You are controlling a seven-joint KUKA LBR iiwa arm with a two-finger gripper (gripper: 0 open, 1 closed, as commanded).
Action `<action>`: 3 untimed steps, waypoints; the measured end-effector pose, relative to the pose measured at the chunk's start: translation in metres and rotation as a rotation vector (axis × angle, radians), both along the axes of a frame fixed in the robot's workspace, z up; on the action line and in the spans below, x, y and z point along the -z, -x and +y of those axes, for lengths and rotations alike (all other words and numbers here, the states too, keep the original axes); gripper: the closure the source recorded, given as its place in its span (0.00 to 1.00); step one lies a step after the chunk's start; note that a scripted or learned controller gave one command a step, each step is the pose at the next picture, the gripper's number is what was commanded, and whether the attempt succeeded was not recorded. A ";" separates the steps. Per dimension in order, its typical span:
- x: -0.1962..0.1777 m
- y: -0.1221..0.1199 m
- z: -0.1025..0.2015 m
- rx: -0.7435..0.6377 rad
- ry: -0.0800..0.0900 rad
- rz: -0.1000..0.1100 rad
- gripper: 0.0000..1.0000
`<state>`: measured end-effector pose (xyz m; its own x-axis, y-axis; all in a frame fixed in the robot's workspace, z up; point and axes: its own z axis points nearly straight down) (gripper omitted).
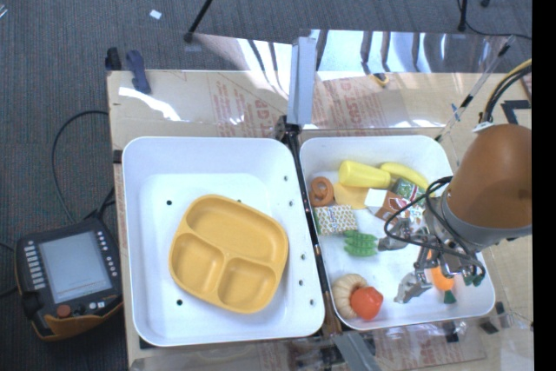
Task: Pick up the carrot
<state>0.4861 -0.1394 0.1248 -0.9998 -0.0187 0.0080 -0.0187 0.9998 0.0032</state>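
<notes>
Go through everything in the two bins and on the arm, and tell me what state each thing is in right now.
Yellow tray: flat in the left bin, nothing in its compartments.
Carrot: lying in the right bin, under the tool.
Tool: low in the right bin, beside the carrot.
Tomato: resting on the right bin's floor, touching the bread roll.
Bread roll: lying beside the tomato.
Banana: lying near the right bin's far wall.

One fixed camera looks down on me from above the bench (pixel 217 104), tilted at a slant; it sits far enough back to take in both white bins (pixel 143 187) side by side, plus carpet beyond the far edge; my arm (pixel 491 178) enters from its right.
</notes>
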 end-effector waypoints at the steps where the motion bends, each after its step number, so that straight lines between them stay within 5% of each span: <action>1: 0.039 0.006 -0.062 -0.193 -0.001 -0.005 0.00; 2: 0.039 0.005 -0.058 -0.057 -0.001 -0.004 0.00; 3: 0.029 0.004 -0.056 -0.062 -0.002 -0.005 1.00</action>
